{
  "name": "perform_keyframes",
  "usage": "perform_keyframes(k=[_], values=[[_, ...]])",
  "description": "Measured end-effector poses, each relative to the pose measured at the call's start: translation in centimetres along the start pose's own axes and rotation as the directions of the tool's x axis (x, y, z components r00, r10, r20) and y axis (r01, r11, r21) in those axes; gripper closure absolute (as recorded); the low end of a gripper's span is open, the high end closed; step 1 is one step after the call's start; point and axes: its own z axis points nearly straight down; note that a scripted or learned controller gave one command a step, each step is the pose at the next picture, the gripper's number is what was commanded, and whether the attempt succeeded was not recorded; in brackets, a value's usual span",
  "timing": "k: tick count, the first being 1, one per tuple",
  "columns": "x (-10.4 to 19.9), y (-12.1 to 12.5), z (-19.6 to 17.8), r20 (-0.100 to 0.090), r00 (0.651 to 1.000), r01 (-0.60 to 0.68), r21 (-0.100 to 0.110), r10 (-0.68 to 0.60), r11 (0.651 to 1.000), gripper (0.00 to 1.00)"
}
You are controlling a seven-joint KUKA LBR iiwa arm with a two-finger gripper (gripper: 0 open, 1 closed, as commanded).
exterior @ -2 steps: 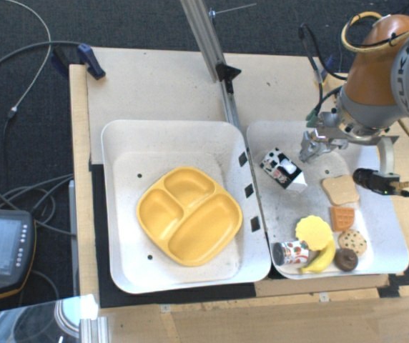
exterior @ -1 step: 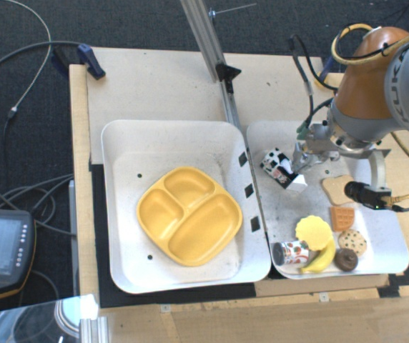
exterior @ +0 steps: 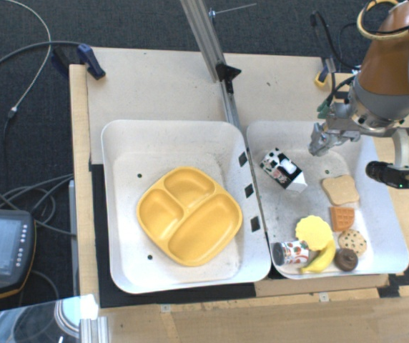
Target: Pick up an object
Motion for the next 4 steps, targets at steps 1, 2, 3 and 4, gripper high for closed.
perform_keyframes(k=[1,2,3,4], values=[[1.6,-3.0,7.0,-0.005,1.0,0.0,0.016,0.0,1.0,1.0],[-6.5,-5.5,10.1,-0.004,1.0,-0.007,0.013,0.007,1.0,1.0],[-7.2,-9.7,1.9,0.001,1.0,-0.001,0.0,0.001,1.0,1.0],[-4.0,-9.1,4.4,-0.005,1.0,0.004,0.01,-0.004,1.0,1.0]])
